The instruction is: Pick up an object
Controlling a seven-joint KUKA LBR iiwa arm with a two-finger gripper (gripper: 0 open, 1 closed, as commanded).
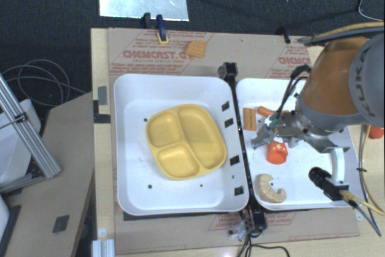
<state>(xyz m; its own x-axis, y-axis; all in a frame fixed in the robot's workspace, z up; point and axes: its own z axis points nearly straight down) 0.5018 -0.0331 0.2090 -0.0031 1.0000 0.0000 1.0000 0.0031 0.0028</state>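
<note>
**Colours under my claw**

My arm (346, 84) is grey with an orange band. Near me: an orange plastic cup (277, 152), a tan curved pastry piece (270, 188). The yellow three-compartment plastic plate (185, 141) sits in the white left bin (129, 147).

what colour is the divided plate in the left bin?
Yellow. The divided plate lies in the left bin; seen clearly in the camera view.
</note>
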